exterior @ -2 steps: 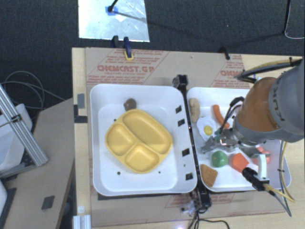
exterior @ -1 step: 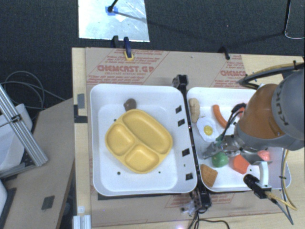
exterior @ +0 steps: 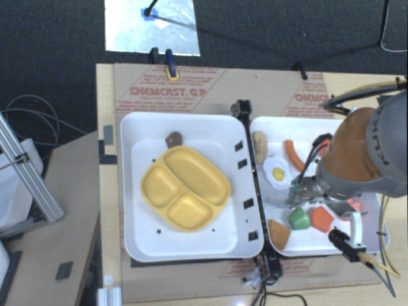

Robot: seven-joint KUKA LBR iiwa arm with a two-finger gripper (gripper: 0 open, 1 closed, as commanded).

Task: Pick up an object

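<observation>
- Toy food pieces are scattered in the right bin (exterior: 376,250): a green piece (exterior: 298,218), an orange-red block (exterior: 322,218), a fried egg (exterior: 276,173), a sausage (exterior: 294,153), a tan potato-like piece (exterior: 260,146) and a brown wedge (exterior: 278,233).
- The end effector (exterior: 305,193) is placed low in that bin, just above the green piece and beside the egg; whether anything is gripped cannot be told, as the wrist hides the tip.
- The green piece is judged the likeliest target. It looks like light, stiff moulded plastic, smooth and rounded, so slipping out of a shallow pinch is a risk.
- A hold across its widest middle is advised, and the touching orange-red block is best avoided.
- The flat egg is judged harder to take, since little edge is offered.
- In the left bin (exterior: 131,190) a yellow divided tray (exterior: 185,187) and a small brown lump (exterior: 173,138) are seen, well apart from the arm.
</observation>
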